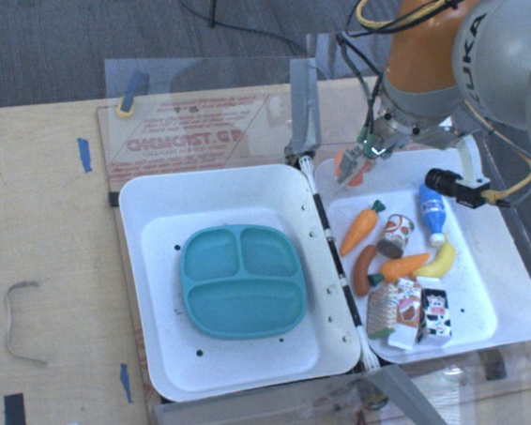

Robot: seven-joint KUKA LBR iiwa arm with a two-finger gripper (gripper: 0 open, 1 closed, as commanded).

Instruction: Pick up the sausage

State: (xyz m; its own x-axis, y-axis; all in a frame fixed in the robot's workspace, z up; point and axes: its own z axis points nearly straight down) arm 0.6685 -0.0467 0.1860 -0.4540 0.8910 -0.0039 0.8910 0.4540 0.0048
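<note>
While the bench lies under the overhead camera, we read it from the left: a bent wire rests alone on the bare wood, with black and blue tape marks near it. Beyond, a clear sheet carries faded red lettering that we cannot make out.

Next comes the left bin, which holds a teal divided plate near its middle, with open white floor all around it.

Across the central divider, the right bin is crowded. We see the sausage lying at the bin's left side, just beside the divider, below a carrot and touching a second carrot piece. A small can, a blue bottle, a banana and printed cartons sit close by; their labels are too small to read. The bin's right and upper parts stay open.

Above the bin's top left corner hangs the gripper, well apart from the sausage. Its fingers appear slightly parted with nothing between them. On the grey arm we read part of "KUKA".
</note>
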